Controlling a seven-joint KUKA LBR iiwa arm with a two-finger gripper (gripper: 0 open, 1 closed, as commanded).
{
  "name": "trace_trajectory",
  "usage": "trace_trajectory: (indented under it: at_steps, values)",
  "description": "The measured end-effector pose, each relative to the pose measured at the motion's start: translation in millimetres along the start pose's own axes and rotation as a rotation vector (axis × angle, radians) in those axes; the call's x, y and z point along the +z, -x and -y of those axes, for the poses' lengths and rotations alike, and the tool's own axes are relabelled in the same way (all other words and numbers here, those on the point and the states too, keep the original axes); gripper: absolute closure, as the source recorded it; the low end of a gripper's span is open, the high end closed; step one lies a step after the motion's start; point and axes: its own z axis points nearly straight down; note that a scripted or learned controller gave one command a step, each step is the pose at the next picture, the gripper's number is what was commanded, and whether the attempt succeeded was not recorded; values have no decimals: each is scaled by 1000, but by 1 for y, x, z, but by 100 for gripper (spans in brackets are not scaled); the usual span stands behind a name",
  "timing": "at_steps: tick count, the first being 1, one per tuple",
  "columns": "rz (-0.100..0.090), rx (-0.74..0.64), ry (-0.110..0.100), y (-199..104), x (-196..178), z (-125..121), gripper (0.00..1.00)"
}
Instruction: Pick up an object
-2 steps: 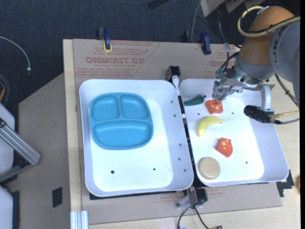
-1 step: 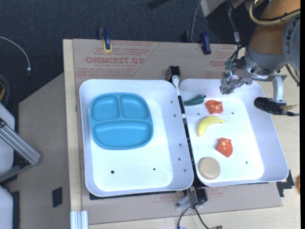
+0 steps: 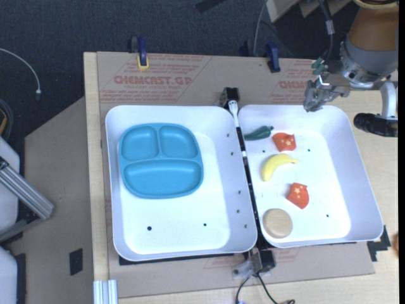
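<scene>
Presently the gripper (image 3: 314,100) hangs over the right bin's (image 3: 354,144) far rim; nothing is seen between its fingers; their spread cannot be told.
Right bin holds green pepper (image 3: 259,132), two red pieces (image 3: 284,142), banana (image 3: 277,165), tan disc (image 3: 277,222); left bin (image 3: 126,227) holds blue divided plate (image 3: 162,160).

The arm (image 3: 373,24) is running off the top right edge. The gripper (image 3: 314,101) is showing too small to read its fingers.

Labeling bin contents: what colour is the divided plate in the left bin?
Light blue. The divided plate shows plainly in the camera view, lying in the left bin.
</scene>
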Motion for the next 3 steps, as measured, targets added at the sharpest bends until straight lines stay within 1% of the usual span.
trace_trajectory:
  at_steps: [1,2,3]
  values:
    - [-4,-3,-11,-54,0,10,100]
    - [-4,-3,-11,-106,-2,17,100]
    - [-4,-4,-14,-159,17,14,100]
